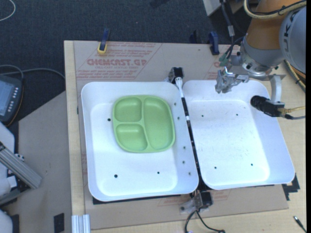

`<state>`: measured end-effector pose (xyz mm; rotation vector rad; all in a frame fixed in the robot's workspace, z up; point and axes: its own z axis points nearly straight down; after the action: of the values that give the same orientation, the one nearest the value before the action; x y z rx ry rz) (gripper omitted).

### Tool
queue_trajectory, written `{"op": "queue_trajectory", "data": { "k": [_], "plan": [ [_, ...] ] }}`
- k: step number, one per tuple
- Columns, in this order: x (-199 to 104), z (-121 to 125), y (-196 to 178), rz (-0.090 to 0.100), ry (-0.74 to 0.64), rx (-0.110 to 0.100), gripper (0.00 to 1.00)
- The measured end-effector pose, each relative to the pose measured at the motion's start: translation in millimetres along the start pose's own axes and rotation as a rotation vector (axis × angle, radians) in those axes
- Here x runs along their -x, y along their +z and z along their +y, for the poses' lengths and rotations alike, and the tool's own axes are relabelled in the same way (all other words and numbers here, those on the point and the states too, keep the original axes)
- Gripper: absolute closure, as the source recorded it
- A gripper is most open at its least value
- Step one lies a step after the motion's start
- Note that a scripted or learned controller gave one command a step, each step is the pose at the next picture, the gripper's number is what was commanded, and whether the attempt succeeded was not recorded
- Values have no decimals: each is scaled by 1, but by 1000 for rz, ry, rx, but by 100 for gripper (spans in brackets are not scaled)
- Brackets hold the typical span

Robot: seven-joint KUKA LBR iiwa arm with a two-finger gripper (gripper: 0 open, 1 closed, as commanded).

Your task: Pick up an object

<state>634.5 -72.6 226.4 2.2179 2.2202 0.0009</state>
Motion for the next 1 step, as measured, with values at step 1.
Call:
{"op": "queue_trajectory", "data": {
  "k": [1],
  "plan": [
    [-2, -3, -4, 1, 1, -2, 100]
  ]
}}
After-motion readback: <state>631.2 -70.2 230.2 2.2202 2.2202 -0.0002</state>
